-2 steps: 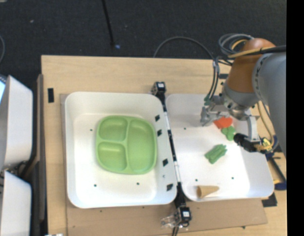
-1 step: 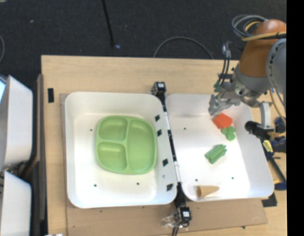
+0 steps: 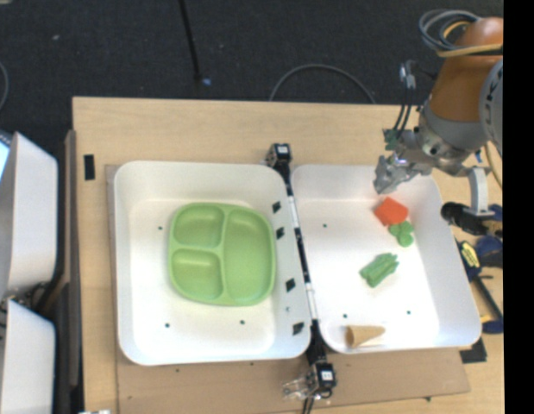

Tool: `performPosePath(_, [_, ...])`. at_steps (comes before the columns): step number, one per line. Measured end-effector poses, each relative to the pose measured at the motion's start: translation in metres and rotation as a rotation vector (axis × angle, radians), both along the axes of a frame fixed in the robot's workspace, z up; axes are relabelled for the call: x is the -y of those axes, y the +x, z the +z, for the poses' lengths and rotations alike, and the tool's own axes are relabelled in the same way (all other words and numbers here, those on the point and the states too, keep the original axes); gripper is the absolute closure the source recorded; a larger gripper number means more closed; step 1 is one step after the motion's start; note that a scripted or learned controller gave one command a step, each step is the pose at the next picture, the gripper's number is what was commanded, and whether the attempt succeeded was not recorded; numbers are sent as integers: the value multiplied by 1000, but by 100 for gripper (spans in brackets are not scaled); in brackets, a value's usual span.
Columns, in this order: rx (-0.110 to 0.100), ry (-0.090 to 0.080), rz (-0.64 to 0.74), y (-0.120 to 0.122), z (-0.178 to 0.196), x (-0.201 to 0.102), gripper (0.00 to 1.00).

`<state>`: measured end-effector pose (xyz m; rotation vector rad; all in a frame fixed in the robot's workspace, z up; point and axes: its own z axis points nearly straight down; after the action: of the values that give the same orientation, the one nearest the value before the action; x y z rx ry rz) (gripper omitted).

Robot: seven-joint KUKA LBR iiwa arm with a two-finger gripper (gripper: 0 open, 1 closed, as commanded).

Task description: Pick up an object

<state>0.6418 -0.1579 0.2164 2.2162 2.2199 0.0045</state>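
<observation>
Orange-red toy block (image 3: 390, 210), the piece lying nearest the tool (image 3: 389, 179), sits in the upper right part of the right bin (image 3: 336, 188), and it looks the likeliest pick. The tool hangs just above and beside it, near the bin's back wall, with nothing visibly between its tips; whether those tips are spread or pressed together cannot be told from this slanted view. The block appears small, light and stiff, probably plastic with smooth faces, so a pinch across its two flatter sides, low on the body, should hold better than one on a corner. A small green piece (image 3: 404, 234) touches or nearly touches its lower edge, which could get nudged or caught along with it. Further out in the same bin lie a larger green toy (image 3: 380, 269) near the middle and a tan cone (image 3: 364, 335) by the front wall. Across the divider, the left bin (image 3: 137, 197) carries a green divided plate (image 3: 222, 254), flat and wide, a poor fit for a narrow pinch. Both bins rest on the wooden worktop (image 3: 206, 119).
</observation>
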Motion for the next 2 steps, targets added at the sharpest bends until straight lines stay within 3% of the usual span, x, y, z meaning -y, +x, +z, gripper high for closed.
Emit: performPosePath(2, [-5,2,4,-27,6,-113,100])
